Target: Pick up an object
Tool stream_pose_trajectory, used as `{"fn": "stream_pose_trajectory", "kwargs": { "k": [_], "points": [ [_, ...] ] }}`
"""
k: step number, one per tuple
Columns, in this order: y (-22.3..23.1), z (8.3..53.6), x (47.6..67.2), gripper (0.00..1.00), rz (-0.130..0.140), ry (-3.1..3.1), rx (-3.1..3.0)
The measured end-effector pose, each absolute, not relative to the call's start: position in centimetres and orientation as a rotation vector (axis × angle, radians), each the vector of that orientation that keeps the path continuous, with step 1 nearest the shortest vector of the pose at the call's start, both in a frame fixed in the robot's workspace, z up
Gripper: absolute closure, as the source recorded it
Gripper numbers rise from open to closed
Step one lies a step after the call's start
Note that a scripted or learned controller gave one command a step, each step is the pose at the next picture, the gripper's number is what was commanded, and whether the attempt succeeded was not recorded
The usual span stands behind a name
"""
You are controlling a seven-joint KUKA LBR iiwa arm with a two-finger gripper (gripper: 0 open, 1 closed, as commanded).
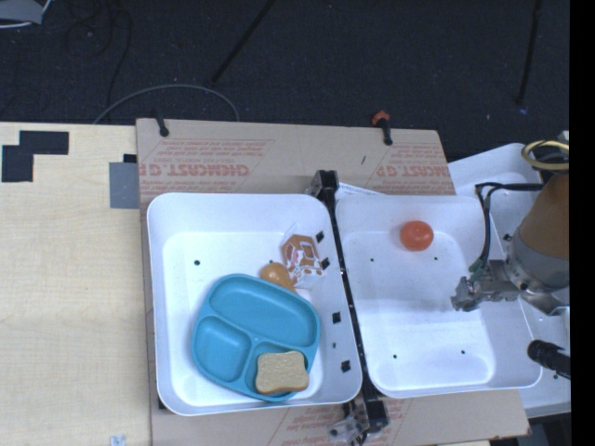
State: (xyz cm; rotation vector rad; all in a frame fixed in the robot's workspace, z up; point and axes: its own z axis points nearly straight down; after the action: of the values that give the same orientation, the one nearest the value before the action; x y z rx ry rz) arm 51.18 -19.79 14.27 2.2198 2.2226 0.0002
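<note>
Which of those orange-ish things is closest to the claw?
The round orange-red ball, alone in the right bin with the claw. The other orange pieces lie in the left bin beside the blue tray.

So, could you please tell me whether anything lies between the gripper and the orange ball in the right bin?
Nothing visible does. The gripper sits at the right bin's right side, and only bare white floor separates it from the orange ball near the bin's back.

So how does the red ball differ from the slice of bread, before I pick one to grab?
The red ball is round and red-orange; the slice of bread is flat, squarish and tan. The ball lies loose on the right bin's floor; the bread rests in a compartment of the blue tray in the left bin. The ball is nearer the gripper. Both are small.
</note>
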Motion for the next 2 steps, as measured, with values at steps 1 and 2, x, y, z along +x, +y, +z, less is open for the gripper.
{"fn": "stream_pose_trajectory", "kwargs": {
  "k": [1,2],
  "points": [
    [-19.7,20.5,51.6,1.00,0.002,2.222,2.218],
    [-19.8,22.5,51.7,1.00,0.000,2.223,2.219]
  ]
}}
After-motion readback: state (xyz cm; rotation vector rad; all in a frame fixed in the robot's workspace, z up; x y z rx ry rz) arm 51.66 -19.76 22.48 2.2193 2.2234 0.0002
